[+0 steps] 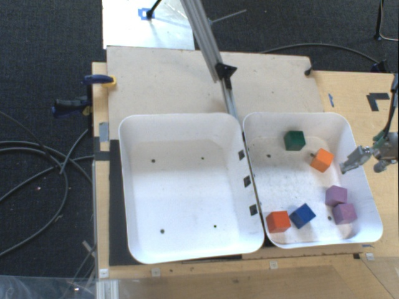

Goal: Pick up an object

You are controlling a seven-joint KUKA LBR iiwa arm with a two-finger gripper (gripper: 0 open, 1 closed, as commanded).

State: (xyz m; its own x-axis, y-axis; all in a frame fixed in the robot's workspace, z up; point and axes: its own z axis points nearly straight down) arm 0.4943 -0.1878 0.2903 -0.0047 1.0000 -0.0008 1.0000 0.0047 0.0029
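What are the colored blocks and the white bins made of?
The blocks, like the green one and the blue one, look like painted wood or foam: matte, solid color, crisp edges. I can't tell which. The bins look like smooth molded plastic, with rounded corners and thin rims.

Six cubes in right bin (pixel 358 142); claw (pixel 350 161) beside orange cube (pixel 322 160).

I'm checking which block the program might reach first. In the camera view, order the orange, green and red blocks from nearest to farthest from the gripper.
From the gripper at the right bin's right rim:
1. Orange block, just left of it.
2. Green block, farther left, toward the back.
3. Red block, front left corner.
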